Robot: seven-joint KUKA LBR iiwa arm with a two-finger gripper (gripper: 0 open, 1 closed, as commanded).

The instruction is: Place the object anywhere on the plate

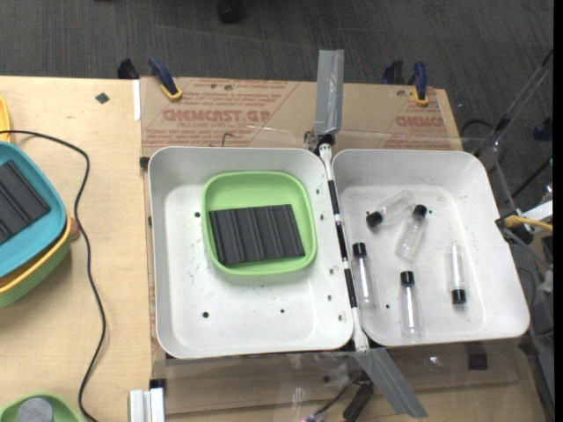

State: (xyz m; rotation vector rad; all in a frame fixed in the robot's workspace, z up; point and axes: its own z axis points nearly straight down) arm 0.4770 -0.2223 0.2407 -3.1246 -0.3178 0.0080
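Note:
A green square plate point(260, 197) sits in the left white bin point(180, 262), toward its back. A dark ribbed mat point(257, 234) lies across the plate's middle. In the right white bin point(493, 262) lie several clear plastic vials with black caps: one along the left wall point(361, 272), one near the front point(409, 301), one at the right point(456, 277), and a couple near the back point(412, 231), point(391, 211).
Brown cardboard point(290, 112) lies behind the bins, held by blue-and-yellow clamps point(164, 77). Stacked teal and yellow plates point(35, 227) stand at the far left on the wooden bench, with a black cable point(88, 262) running past them.

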